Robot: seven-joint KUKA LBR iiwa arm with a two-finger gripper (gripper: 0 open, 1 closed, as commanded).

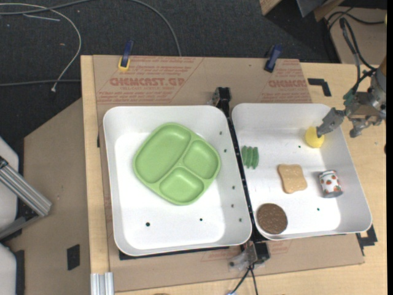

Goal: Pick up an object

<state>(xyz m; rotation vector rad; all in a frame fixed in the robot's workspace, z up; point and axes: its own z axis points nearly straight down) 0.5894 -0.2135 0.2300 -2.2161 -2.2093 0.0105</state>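
Evidently the bench is laid out to keep the pickable things apart from the bulky one: the left bin (120, 183) holds a green divided plate (177, 163) lying flat near its middle, while the small items are scattered across the right bin (350, 214) with room around each, which should make any one of them easier to reach without bumping a neighbour. Near the divider lies a small green pod-like piece (250, 157); toward the front edge sits a round brown disc (271, 217); a tan slice of toast (291, 178) lies flat in the middle, and just to its right a small can with a red-spotted label (330, 183) lies on its side. At the back of that bin sits a yellow object (314, 137), possibly a lemon, and this looks to be what the program is going for. The gripper (328, 123) reaches in from the right at a slant, with one grey finger (331, 120) touching or just above the yellow object's upper right side. How its fingers are set I cannot tell from here, and nothing shows the yellow object between them, so I would not call it held; it appears to sit on the bin floor. Cardboard under both bins is clamped at the back by blue clips (126, 49).
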